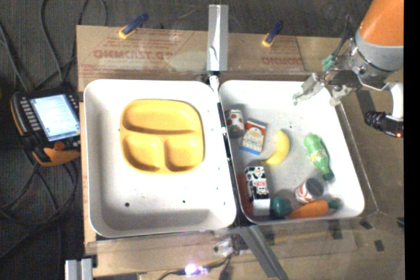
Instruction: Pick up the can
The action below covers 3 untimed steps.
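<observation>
Jaws: spread apart and holding nothing; the gripper [319, 90] hung over the right bin's [351, 160] far right corner.
Room: bare white floor lay below the fingers, rims close on two sides.
Can: the can [235, 122] stood against the left wall, well apart from the gripper, just beside a small carton [254, 137].
Writing: faint red lettering on the board [131, 54], unreadable.

Position: one fixed camera, high above the bench [157, 52]
Facing: down at a slant, toward the far edge
Range: wide enough to frame both the left bin [98, 160] and right bin [351, 160] whole, plus surrounding floor
Arm entry: right side
</observation>
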### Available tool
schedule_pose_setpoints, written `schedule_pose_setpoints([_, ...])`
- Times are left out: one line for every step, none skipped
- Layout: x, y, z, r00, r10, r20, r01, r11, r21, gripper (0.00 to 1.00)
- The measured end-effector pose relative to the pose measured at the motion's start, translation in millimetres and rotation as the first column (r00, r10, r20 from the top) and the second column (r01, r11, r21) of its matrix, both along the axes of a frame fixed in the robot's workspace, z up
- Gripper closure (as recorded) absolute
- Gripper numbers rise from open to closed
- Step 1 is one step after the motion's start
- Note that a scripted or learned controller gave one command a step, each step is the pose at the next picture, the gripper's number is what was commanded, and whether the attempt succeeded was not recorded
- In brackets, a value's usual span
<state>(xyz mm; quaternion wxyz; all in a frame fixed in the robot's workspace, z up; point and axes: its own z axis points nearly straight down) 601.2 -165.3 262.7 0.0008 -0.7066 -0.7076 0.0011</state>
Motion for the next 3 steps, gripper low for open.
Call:
schedule_pose_setpoints([-50.1, 2.0, -120.2, 0.984, -0.178, -0.002, 0.178, 0.984, 0.0, 0.0])
schedule_pose_setpoints([12.0, -9.1, -146.7, 0.981, -0.191, -0.001, 0.191, 0.981, -0.001, 0.0])
schedule_pose_setpoints([12.2, -9.2, -146.5, 0.982, -0.191, 0.0, 0.191, 0.982, -0.001, 0.0])
